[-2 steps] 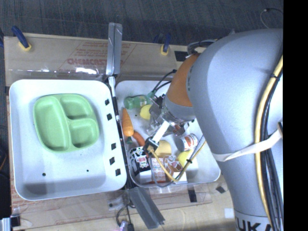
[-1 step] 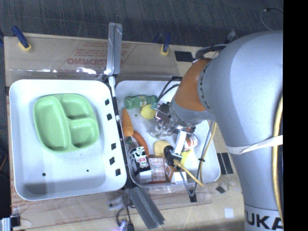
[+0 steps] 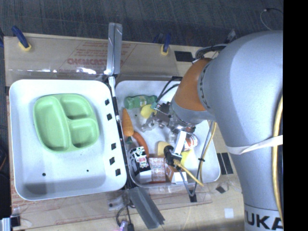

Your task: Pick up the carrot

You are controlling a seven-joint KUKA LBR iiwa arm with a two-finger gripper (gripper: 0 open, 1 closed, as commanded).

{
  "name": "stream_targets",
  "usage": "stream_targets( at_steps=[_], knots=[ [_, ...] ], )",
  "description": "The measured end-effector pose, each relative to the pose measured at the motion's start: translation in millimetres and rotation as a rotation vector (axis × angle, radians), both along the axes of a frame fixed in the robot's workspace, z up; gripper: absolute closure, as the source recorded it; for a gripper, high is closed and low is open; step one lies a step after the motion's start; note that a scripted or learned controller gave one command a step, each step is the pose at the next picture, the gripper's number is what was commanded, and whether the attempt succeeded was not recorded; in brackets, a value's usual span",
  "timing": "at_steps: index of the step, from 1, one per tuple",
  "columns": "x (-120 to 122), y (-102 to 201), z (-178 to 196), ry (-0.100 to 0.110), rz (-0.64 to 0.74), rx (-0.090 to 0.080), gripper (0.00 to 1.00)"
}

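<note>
The carrot point(image 3: 126, 121) is a slim orange piece lying lengthwise along the left wall of the right bin point(image 3: 211, 173). My gripper point(image 3: 153, 119) hangs low over the middle of that bin, a short way to the right of the carrot and apart from it. It is close to a yellow lemon point(image 3: 146, 111). Nothing shows as held. The grey arm with its orange band point(image 3: 190, 88) covers the bin's right half.
A green bottle point(image 3: 139, 101) lies at the back of the right bin. A red sausage point(image 3: 140, 139), a black-and-white carton point(image 3: 138, 158) and a small box point(image 3: 158, 170) crowd its front. The left bin point(image 3: 29, 182) holds a green divided plate point(image 3: 66, 121).
</note>
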State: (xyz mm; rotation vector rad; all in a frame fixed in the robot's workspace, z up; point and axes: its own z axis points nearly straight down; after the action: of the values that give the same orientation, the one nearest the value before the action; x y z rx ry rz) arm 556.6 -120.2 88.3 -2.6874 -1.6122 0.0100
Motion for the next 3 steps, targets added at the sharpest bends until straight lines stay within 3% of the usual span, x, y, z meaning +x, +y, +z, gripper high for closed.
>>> stream_targets(
  at_steps=[1, 2, 3],
  knots=[
    [-1, 37, 101, -0.003, -0.094, -0.003, 0.00],
    [30, 28, 0, -0.001, -0.183, -0.003, 0.00],
    [30, 30, 6, 0.007, -0.173, -0.002, 1.00]
  ],
)
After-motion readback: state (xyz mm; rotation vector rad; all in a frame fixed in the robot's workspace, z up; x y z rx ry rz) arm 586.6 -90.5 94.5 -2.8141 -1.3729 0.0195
